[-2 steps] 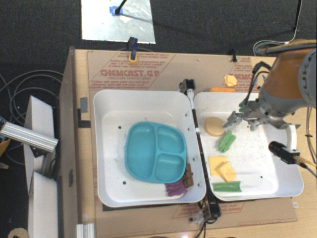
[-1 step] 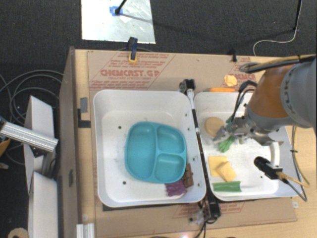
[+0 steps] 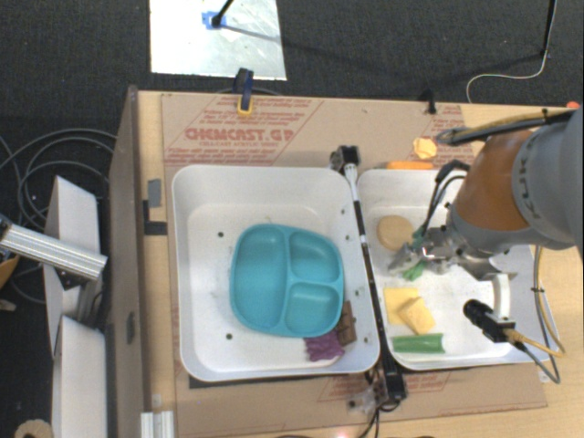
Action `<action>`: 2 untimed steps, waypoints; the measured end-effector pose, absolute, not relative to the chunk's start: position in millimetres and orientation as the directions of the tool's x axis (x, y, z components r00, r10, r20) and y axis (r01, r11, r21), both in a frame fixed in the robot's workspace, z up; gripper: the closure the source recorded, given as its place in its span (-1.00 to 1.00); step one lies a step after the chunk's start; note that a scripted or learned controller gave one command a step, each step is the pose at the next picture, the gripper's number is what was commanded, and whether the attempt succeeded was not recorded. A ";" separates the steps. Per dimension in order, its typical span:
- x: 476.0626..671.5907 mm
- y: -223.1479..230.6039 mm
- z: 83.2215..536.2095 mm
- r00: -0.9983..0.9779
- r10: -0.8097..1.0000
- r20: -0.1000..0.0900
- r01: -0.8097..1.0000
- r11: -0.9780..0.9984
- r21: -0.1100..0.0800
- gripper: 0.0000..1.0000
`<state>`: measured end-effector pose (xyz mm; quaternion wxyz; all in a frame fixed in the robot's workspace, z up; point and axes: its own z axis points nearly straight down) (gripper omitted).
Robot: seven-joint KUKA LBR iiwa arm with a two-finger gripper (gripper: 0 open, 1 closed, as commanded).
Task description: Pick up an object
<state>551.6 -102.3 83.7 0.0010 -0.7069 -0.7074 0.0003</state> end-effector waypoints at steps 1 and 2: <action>654.3 -123.6 128.2 -0.007 1.000 -0.004 1.000 0.007 0.016 -1.00; 588.3 -94.9 111.5 -0.001 1.000 0.002 1.000 0.001 -0.005 -1.00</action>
